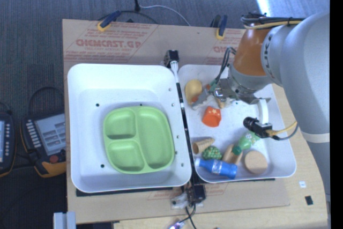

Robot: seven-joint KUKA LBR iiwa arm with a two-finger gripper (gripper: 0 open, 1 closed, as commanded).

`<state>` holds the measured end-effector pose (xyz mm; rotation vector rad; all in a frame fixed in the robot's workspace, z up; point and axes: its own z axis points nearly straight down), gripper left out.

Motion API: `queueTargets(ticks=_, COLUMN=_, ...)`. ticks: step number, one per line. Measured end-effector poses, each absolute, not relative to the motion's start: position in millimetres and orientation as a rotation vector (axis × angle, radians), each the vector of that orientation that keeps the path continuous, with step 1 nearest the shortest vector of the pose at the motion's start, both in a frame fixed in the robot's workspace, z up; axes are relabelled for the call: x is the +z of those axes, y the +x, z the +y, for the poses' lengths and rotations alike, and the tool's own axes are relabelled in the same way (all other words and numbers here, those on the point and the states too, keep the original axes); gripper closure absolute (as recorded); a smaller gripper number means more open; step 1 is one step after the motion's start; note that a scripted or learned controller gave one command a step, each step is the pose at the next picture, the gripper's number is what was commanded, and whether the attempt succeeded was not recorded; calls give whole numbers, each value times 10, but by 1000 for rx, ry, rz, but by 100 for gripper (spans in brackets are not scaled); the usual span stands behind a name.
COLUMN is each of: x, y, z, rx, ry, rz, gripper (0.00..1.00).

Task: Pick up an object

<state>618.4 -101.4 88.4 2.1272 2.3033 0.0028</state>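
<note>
My gripper (213,93) is low in the far part of the right bin (278,115), below the orange-banded wrist. It sits just right of a yellow rounded toy (193,88) and just above an orange-red toy (211,116). Whether it touches either one is unclear. Nearer the front lie an ice-cream cone (202,145), green grapes (211,153), a blue bottle (217,168), a green bottle (245,142) and a tan round piece (255,162).
The left bin (86,88) holds a green divided plate (139,138). The arm's grey body covers the right side of the right bin. A black cable end (252,125) hangs over that bin. Clamps (109,20) hold the cardboard base.
</note>
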Motion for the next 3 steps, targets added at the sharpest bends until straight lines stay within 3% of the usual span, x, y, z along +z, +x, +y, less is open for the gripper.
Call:
queueTargets(ticks=1, x=889, y=5607, z=-984, rx=7, ry=2111, rz=2310, gripper=0)
queueTargets(ticks=2, x=884, y=5947, z=-1043, rx=1, ry=1926, rz=2472, gripper=0)
queueTargets(ticks=3, x=999, y=5967, z=-1055, rx=5, ry=1921, rz=2464, gripper=100)
